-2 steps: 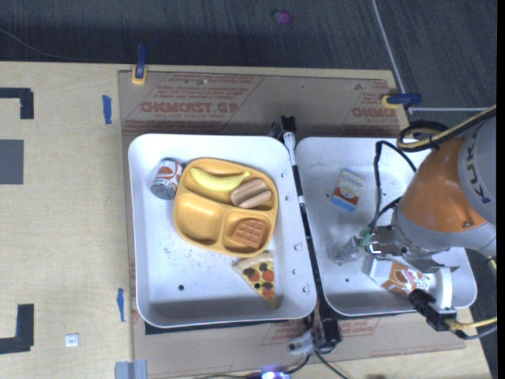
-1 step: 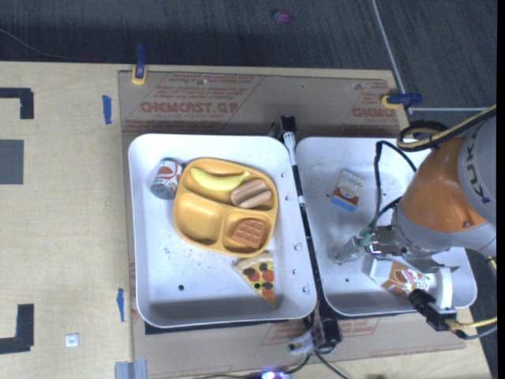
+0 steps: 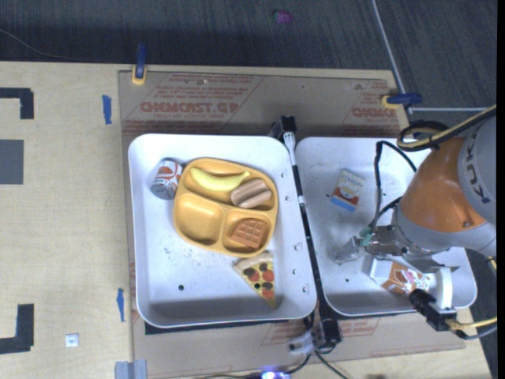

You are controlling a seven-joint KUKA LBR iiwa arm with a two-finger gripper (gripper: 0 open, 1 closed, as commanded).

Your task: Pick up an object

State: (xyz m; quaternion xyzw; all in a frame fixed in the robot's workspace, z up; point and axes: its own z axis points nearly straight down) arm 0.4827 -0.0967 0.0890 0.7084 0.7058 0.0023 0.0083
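My gripper (image 3: 349, 250) hangs low over the middle of the right bin (image 3: 331, 164), reached in from the right under the arm's orange band. Nothing shows in it. A small white carton with orange and blue (image 3: 347, 189) lies on the bin floor just beyond it, apart from it. A white and brown packet (image 3: 404, 277) lies to its right, partly hidden under the wrist. In the left bin (image 3: 150, 275) are a soda can (image 3: 165, 179), a pizza slice (image 3: 260, 276) and a yellow divided tray (image 3: 197, 215).
The tray holds a banana (image 3: 213, 179), a hot dog (image 3: 251, 193) and a waffle (image 3: 248, 232). A black divider rail (image 3: 300, 212) runs between the bins. Cables (image 3: 418, 135) loop above the arm at the right.
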